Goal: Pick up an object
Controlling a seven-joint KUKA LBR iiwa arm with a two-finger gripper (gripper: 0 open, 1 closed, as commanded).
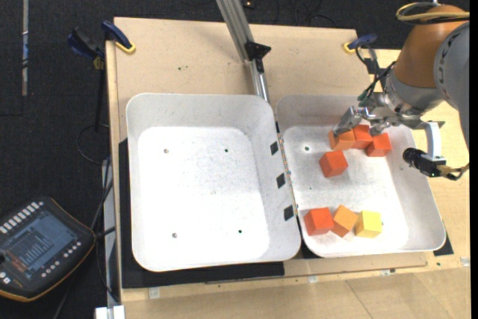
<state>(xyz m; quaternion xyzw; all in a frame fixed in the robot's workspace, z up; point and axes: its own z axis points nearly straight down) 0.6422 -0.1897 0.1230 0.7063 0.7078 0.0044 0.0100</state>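
Blocks are lying in the right-hand bin [418, 194] of two shallow white bins sitting side by side on a pale wooden desk [187, 63]. Toward the far end of that bin, a cluster of orange blocks [364, 137] and a red-orange block [379, 145] are sitting touching one another, right under the gripper [357, 121]. An orange-red block [333, 163] is resting just in front of that cluster, slightly apart from it. Along the near edge of the same bin, three blocks are lining up in a row, touching: a red-orange one [320, 220], an orange one [345, 220] and a yellow one [369, 223]. The left bin [198, 175] is lying beside it. The grey arm with its orange band [429, 56] is reaching in from the right, and the gripper is hanging low over the far cluster; whether it is spread or closed cannot be told, because it is blending with the blocks beneath it. A slanted metal pole [228, 0] is crossing the far side of the desk, and a handheld control pendant [37, 246] is lying on the dark floor at the lower left.
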